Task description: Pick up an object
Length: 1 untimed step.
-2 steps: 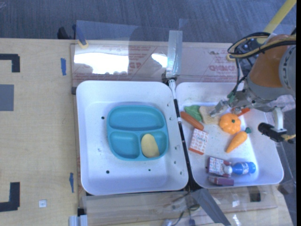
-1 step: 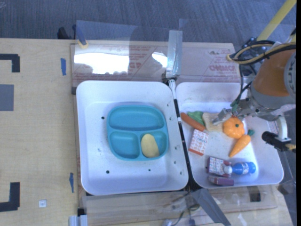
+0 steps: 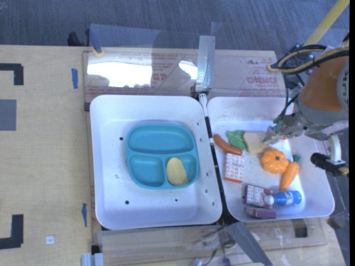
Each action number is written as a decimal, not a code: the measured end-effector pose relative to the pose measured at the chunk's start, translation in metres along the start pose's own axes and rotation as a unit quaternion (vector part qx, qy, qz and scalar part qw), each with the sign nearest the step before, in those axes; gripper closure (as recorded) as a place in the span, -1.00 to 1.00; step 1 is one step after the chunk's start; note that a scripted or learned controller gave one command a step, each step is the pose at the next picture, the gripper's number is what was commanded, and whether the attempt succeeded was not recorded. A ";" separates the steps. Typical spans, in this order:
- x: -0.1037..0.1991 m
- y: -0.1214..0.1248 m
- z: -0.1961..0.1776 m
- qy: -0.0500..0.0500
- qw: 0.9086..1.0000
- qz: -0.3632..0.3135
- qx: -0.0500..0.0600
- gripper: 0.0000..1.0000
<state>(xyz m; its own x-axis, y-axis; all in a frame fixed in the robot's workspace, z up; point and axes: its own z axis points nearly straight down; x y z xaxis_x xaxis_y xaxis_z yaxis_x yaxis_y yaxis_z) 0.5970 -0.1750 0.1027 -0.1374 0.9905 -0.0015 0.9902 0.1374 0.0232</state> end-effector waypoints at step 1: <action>0.017 0.072 0.012 -0.003 0.998 0.065 0.003 1.00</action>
<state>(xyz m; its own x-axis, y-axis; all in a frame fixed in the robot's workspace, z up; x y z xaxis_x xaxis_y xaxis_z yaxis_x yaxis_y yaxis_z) 0.6665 -0.1486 0.0925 -0.0068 1.0000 -0.0043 0.9998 0.0068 0.0169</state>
